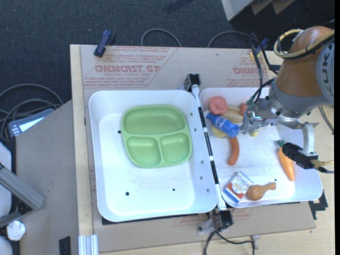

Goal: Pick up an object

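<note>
While the arm (305, 70) reaches over the right bin (305, 193), the end effector (251, 122) sits low beside a blue bottle (223, 125); its state cannot be determined. Nearby lie a sausage (234, 151), carrot (287, 164) and drumstick (260, 190). A green tray (156, 135) occupies the left bin (106, 142).

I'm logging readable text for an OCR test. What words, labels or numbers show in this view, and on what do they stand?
"CHEMCAST GP": red print on the brown protective sheet covering the bench top, behind the left white bin; it repeats, partly cut off, behind the right white bin.
Smaller red lines around it: too blurred to read.
Small red, white and blue packet in the right bin: print too small to read.
</note>
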Robot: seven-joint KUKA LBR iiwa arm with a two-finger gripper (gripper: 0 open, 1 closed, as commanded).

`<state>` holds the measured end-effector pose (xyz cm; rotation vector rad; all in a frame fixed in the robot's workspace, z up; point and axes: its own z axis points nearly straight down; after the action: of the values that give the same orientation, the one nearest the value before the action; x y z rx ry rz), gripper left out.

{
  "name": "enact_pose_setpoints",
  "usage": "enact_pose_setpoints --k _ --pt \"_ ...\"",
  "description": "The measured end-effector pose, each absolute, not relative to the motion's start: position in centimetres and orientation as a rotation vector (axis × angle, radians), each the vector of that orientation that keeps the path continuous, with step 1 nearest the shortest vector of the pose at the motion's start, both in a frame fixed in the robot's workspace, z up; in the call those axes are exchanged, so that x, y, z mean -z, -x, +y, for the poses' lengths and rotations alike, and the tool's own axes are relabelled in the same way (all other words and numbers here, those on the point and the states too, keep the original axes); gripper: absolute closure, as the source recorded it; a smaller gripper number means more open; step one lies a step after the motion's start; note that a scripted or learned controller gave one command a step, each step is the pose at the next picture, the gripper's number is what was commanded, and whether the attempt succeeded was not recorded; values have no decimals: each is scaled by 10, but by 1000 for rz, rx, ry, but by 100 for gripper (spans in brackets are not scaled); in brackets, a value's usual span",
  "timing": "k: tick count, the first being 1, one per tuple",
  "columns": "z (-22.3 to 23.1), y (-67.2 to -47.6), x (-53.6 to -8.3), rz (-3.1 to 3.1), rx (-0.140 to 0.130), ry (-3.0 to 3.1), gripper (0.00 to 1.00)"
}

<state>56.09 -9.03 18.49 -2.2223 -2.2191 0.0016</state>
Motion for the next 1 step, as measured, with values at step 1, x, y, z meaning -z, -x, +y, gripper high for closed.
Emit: enact_pose_setpoints --k 1 --pt "-90 -561 -185 -2220 -1 2221 0"
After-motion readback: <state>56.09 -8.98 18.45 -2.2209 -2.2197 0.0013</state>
